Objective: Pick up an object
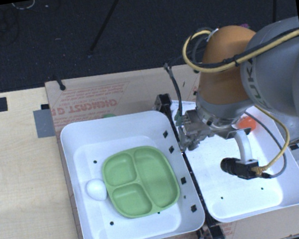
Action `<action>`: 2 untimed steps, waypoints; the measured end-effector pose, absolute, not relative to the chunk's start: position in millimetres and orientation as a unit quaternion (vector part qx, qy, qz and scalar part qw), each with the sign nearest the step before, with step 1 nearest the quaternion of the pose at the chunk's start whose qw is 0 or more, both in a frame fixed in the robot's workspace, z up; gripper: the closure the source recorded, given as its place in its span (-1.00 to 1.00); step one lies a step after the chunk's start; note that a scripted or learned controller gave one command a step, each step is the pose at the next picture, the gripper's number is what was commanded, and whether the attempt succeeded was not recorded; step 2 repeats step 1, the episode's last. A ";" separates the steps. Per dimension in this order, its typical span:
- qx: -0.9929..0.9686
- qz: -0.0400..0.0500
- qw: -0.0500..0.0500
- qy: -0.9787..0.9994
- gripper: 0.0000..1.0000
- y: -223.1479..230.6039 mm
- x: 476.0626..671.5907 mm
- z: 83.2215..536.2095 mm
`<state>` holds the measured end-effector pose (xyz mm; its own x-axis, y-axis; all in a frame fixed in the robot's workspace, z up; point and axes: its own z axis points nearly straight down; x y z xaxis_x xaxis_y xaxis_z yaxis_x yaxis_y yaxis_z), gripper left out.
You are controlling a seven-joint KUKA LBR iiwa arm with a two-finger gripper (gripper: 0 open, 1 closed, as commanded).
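Reaching in from the right, grey arm (pixel 278 72) with orange band (pixel 225 63) over the right white bin (pixel 275 194), wrist hanging above that bin's left side beside the divider between the two bins. Gripper (pixel 189 138) low by the bin's left wall; opening and any hold hidden under the wrist, cannot tell. Lying in the left white bin (pixel 95 238): a green three-compartment plate (pixel 140 181), roughly centred, and a small white ball (pixel 96 189) just beside, perhaps touching, the plate's left rim. Peeking out from behind the arm in the right bin, a small orange-red object (pixel 246 123), mostly covered. Looping off the wrist, a yellow cable (pixel 282 148) to a black fitting (pixel 236 167).
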<state>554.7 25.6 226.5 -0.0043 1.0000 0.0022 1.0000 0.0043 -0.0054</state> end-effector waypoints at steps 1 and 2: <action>-0.706 0.001 0.003 -0.709 1.00 81.1 542.4 217.6; -0.706 0.001 0.003 -0.709 1.00 81.1 542.4 217.6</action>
